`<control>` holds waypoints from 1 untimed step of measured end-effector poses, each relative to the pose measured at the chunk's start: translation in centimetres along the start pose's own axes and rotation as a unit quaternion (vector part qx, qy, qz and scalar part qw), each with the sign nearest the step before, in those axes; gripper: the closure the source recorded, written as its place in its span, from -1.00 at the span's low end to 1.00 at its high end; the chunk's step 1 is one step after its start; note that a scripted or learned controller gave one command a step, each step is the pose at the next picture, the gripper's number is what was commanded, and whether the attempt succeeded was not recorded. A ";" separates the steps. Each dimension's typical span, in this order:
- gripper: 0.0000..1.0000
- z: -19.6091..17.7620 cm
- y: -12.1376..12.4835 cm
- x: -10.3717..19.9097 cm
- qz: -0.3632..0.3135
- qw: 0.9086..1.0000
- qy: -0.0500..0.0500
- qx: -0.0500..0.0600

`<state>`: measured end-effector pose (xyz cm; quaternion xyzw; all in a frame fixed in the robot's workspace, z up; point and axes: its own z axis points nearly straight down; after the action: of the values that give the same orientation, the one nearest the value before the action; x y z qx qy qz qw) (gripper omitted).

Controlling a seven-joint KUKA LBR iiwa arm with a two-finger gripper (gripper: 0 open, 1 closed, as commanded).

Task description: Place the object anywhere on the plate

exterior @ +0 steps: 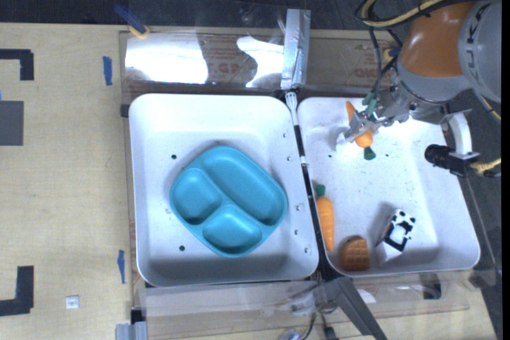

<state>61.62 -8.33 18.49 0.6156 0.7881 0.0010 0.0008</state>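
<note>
A: What's the biggest thing in sight?

B: The pale wooden tabletop (pixel 56 195), carrying two shallow white bins side by side. The left bin (pixel 151 119) holds a blue plate (pixel 229 198) with three compartments, lying at a slant near the bin's middle.

A: And the right bin (pixel 426 195)?

B: That's where the arm (pixel 446 36) reaches in from the right, grey with its orange band above the wrist, hanging over the bin's far corner.

A: How do the jaws (pixel 363 131) stand?

B: They point down at the far left part of the right bin, closed on a small carrot (pixel 364 140). Its orange body and a bit of green at the lower end show between the fingertips. A thin orange piece also shows just above them.

A: So where is that carrot relative to the plate?

B: Well apart from it, on the other side of the wall between the bins.

A: Anything else in that bin?

B: A longer carrot (pixel 325 220) lies along the left wall, green top pointing away. Near the front edge sits a round brown item (pixel 355 252), and just beside it a small black-and-white toy (pixel 399 230).
</note>
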 end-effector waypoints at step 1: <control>1.00 0.0 -0.2 7.1 -0.029 1.000 0.001 0.002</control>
<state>59.70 -1.48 18.48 0.5924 0.8056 0.0005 -0.0009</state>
